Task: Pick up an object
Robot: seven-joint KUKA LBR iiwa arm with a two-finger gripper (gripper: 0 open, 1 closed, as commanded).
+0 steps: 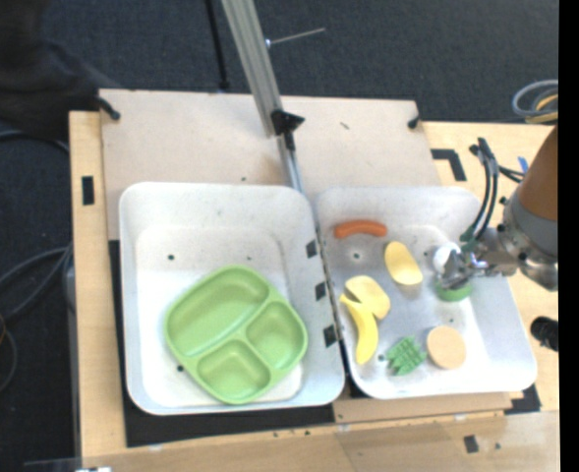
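The right bin holds an orange-red sausage, a pale yellow oval piece, a yellow banana with a yellow slice by its top, a small green leafy item and a tan round disc. My gripper hangs low at the bin's right side, between the oval piece and the bin wall. Directly under it lies a small green object, partly hidden by the gripper. Whether the gripper touches it is unclear.
The left bin carries a light green divided plate. A slanted metal pole rises behind the bins. Cables trail along the arm at the right edge.
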